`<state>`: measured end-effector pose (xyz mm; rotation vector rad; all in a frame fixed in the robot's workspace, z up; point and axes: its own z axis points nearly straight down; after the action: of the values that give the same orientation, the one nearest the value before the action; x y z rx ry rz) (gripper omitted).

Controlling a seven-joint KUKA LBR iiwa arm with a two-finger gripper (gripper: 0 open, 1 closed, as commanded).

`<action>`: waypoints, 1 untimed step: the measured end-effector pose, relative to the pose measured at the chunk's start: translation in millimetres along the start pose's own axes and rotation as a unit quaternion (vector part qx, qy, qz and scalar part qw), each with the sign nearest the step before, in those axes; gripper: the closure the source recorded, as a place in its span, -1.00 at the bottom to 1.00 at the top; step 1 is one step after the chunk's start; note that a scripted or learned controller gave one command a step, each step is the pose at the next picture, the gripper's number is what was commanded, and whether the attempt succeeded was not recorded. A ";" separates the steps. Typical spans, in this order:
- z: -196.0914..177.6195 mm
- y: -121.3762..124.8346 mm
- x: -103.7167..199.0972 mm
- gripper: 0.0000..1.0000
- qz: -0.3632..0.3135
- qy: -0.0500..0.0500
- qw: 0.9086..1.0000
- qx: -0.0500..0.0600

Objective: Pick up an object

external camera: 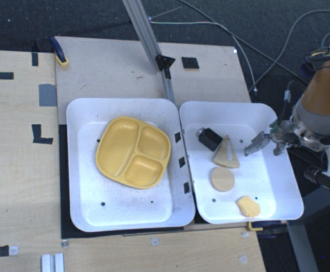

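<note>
The right bin [278, 197] holds a black block [210, 138], a beige wedge [227, 153], a round beige disc [222, 179] and a small yellow piece [248, 206]. My gripper [266, 146] hangs over the right side of that bin, to the right of the wedge and apart from it. Its fingers [255, 144] stand spread and open, with nothing between them. The arm's orange band [318, 92] is at the right edge of the view.
A yellow divided plate [134, 151] lies in the left bin [80, 169]. A slanted metal pole [145, 24] rises from the back of the bench between the bins. Cables [278, 61] run across the dark floor behind the right bin.
</note>
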<state>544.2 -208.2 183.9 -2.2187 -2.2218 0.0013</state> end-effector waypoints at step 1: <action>64.0 -1.2 -1.9 -1.00 0.000 0.000 1.000 0.002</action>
<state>542.9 -210.1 119.9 -2.2174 -2.2191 0.0057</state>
